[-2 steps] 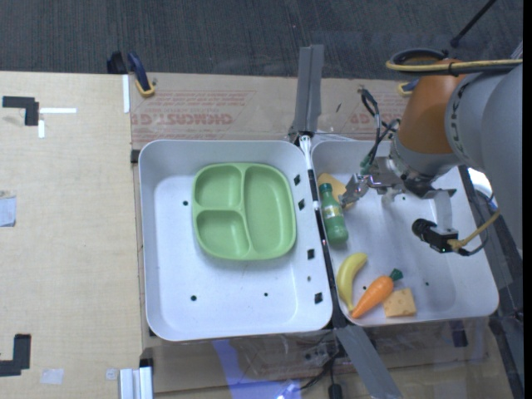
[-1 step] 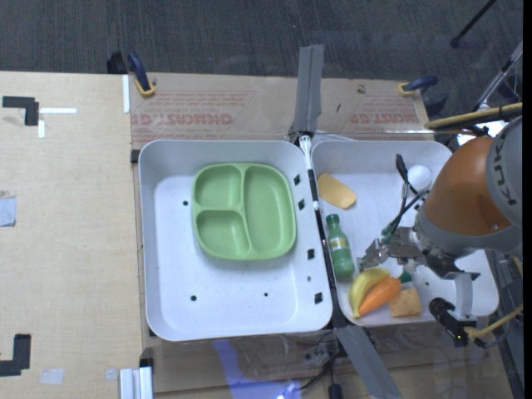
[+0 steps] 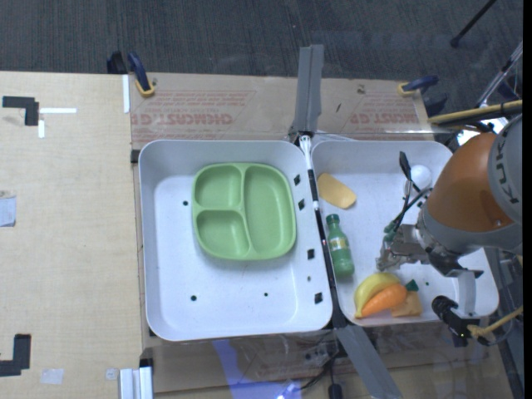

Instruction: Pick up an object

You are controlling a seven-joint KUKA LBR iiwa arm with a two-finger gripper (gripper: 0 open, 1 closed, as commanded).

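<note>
1. We take the green bottle [image 3: 338, 244] as our landmark; it lies lengthwise in the right bin [image 3: 370, 155], hard against the wall this bin shares with the left bin [image 3: 166, 306].
2. Up the view from the bottle, a flat yellow piece [image 3: 337, 190] lies on the bin floor, near its cap end but apart from it.
3. Down the view and slightly right of the bottle, a banana [image 3: 372, 288] and a carrot [image 3: 385, 300] lie together, touching, near the bin's lower wall. A pale tan item [image 3: 410, 307] sits just right of the carrot; we cannot identify it.
4. Right of the bottle, the gripper [image 3: 391, 254] hangs over the bin floor, just above the banana. We cannot tell how far its claw is parted, nor whether it has hold of anything.
5. The arm [image 3: 470, 194], orange band showing, extends right of the bottle to the frame edge.
6. Further right and up from the bottle, a white spoon-like object [image 3: 420, 175] rests near the bin's upper wall.
7. Left of the bottle, across the wall, a green divided plate [image 3: 244, 211] sits in the left bin.
</note>
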